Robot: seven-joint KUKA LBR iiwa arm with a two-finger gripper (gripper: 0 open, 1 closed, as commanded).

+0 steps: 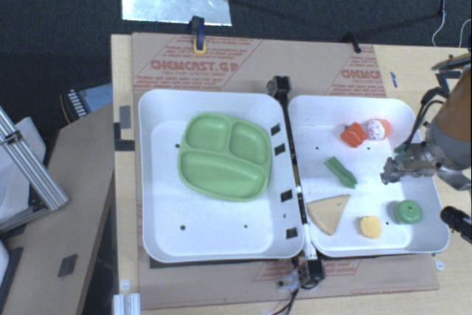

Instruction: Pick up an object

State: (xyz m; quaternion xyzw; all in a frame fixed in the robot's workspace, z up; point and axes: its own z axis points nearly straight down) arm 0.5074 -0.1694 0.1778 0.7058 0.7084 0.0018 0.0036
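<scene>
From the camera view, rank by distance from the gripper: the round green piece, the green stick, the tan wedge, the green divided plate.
Measured from the gripper:
1. Round green piece, just below it, right bin.
2. Green stick, to its left.
3. Tan wedge, lower left.
4. Green divided plate, left bin.

arm: we reach in from the right, wrist low | gripper [389, 175]: dark (finger state unclear)

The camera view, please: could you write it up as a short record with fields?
left bin: green divided plate
right bin: orange piece, white ball, green stick, tan wedge, yellow piece, green round piece
gripper: over right bin, right side, above green round piece
held: nothing visible
</scene>
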